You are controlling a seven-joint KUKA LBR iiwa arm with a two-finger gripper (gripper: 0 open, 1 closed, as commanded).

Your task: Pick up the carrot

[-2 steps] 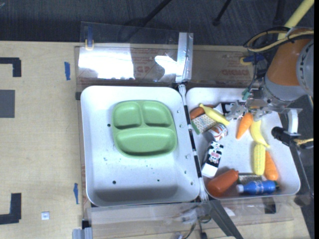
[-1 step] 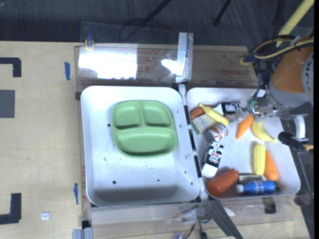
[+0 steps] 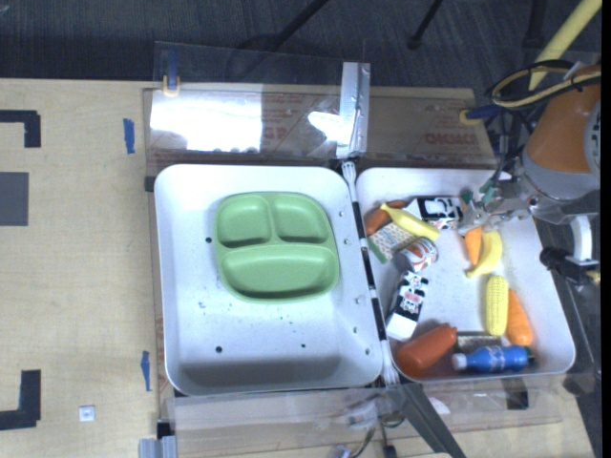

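Bench (image 3: 67, 256): light wood, with black marks at the left edge of the frame.
Floor (image 3: 143, 8): dark, along the top.
Bins: left bin (image 3: 181, 284) holds a green tray (image 3: 277, 244); right bin (image 3: 554, 351) holds toys.
Carrot (image 3: 518, 318): lower right of the right bin, just beside the corn (image 3: 495, 303).
Gripper (image 3: 496, 198): upper right; I cannot tell its opening.

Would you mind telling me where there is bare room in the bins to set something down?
Left bin: bare floor around the green tray, widest along its near edge. Right bin: crowded; a small gap lies between the cow-print carton and the corn, left of the carrot.
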